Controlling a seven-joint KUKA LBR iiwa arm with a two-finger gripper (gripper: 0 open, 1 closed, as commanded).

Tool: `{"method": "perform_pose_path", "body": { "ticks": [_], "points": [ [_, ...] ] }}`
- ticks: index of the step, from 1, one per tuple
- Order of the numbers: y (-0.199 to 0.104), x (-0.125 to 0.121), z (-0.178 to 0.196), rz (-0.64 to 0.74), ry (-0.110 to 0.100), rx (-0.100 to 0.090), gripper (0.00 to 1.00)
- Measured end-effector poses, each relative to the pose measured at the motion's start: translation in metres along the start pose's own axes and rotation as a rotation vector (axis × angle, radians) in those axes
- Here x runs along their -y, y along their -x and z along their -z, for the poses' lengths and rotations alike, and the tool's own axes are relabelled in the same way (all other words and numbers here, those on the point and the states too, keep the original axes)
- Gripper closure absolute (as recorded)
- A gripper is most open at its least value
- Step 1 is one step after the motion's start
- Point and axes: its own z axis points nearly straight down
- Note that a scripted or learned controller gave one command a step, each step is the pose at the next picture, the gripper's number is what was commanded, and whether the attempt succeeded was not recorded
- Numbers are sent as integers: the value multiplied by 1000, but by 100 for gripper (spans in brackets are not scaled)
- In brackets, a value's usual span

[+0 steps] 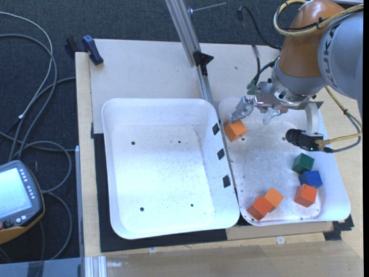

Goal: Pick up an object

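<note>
Gripper (255,112) spread wide over the right bin's (259,160) far left corner, nothing clasped.

One finger (241,111) is seen just above an orange block (235,130), which is pressed close to the wall shared with the left bin (118,111); the other finger (271,115) is set apart to the right, so the block is not caught between them. Little room is left on the block's left side, where the dividing edge is met; open white floor is offered to its right and toward the near side. Along the right bin's right edge a green block (302,163), a blue block (311,178) and an orange-red block (305,195) are crowded together. Two more orange blocks (266,203) are found touching near the bin's near rim.
</note>
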Motion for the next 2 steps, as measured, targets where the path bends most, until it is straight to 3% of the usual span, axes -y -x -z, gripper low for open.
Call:
{"method": "perform_pose_path", "body": {
  "ticks": [1,2],
  "points": [
    [20,27,-5,-7,-12,1,0],
    [76,20,-12,-9,-7,5,0]
  ]
}}
